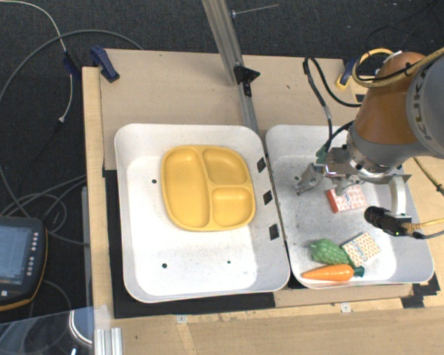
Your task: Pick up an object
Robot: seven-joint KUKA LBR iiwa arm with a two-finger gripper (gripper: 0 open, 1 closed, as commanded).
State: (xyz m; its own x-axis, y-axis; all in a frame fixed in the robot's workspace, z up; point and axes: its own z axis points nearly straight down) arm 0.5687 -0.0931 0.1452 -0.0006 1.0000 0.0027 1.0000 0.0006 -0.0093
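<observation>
You see the tool (333,170) low over the right bin (300,224), next to the red-and-white packet (346,199), likely lining up a grab there, its opening impossible to judge, while the carrot (327,274) and green toy (328,252) crowd the front wall

Arm (418,109): bulky rounded segments, grey casing at the upper right, broad orange band (385,117) wrapping the section above the wrist. Below the band sits a grey metallic wrist flange, with a pale angular bracket jutting left and a white curved piece hanging on the right side. Black cables loop beside the wrist; a black cylindrical fitting (385,219) carries a thin yellow lead.
</observation>
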